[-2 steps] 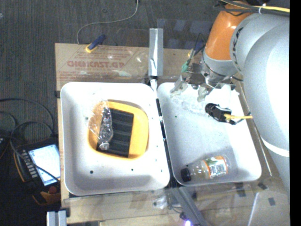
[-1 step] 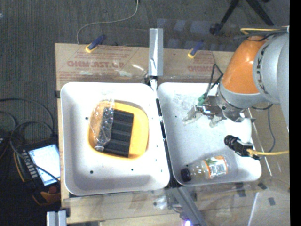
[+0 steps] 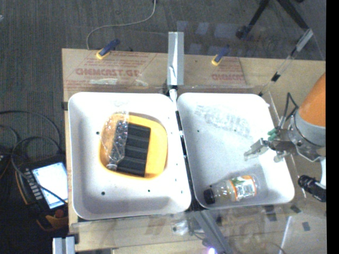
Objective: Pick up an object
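A small clear bottle point(image 3: 233, 188) with a dark cap and an orange-and-green label lies on its side near the front of the right bin point(image 3: 212, 157). A crumpled clear plastic piece point(image 3: 225, 119) rests toward that bin's back. In the left bin point(image 3: 85, 184) a yellow dish point(image 3: 159, 155) carries a black ridged block point(image 3: 135, 148) and a clear plastic packet point(image 3: 117, 137). My gripper point(image 3: 266, 152) hovers over the right bin's right side, above and to the right of the bottle. It is open, with nothing between its fingers.
The two bins meet at a raised rim point(image 3: 181, 142) in the middle. A metal post point(image 3: 175, 57) stands behind them on a cardboard sheet held by clamps point(image 3: 107, 48). Cables and a small device point(image 3: 45, 181) lie on the floor at the left.
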Action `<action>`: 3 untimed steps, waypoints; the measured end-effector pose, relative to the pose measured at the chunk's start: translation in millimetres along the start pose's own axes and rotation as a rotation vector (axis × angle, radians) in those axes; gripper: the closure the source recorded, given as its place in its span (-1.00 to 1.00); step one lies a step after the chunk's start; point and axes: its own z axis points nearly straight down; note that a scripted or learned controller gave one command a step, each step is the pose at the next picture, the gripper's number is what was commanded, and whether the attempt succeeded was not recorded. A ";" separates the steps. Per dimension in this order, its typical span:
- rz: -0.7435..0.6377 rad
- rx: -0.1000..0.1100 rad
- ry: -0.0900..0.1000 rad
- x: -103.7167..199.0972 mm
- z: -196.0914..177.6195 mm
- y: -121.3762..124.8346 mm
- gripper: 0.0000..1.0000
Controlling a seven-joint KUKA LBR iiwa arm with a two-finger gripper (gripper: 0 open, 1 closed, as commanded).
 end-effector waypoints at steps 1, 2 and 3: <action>-0.282 -0.009 0.001 -7.8 112.0 3.3 -1.00; -0.283 -0.013 0.005 -5.6 101.7 5.5 1.00; -0.283 -0.012 0.005 -5.7 101.7 5.4 -1.00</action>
